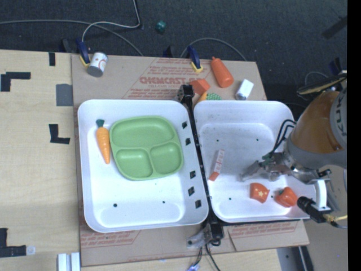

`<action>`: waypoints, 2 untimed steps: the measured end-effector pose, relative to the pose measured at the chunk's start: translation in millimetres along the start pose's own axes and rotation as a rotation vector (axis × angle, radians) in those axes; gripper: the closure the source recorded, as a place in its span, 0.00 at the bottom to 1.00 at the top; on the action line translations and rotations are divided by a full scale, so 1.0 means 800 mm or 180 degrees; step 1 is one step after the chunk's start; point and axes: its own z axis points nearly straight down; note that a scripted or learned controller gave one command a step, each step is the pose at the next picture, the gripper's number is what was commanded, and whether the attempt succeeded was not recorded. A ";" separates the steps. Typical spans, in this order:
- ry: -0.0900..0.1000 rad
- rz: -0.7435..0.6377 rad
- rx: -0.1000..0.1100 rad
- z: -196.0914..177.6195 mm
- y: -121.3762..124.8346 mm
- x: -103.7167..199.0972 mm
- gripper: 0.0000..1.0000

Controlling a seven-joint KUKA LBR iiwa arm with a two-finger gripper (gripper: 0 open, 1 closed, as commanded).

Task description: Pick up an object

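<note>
A toy carrot [103,142] lay beside the green divided plate [148,147] in the left bin [87,168]. In the right bin [237,210], the gripper [248,173] hovered, jaw state unclear, above a small red toy [259,192], probably light, hard, slippery; grasp its sides.

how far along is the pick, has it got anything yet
Done: the arm has reached into the right bin, and the gripper sits low over its floor. In hand: nothing visible between the fingers. Left: closing on something, such as the red piece just below it, and lifting.
</note>
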 end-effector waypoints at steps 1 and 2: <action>-0.0002 0.0000 -0.0001 0.013 -0.024 0.049 0.00; -0.0004 0.0001 -0.0005 0.012 -0.023 0.068 0.00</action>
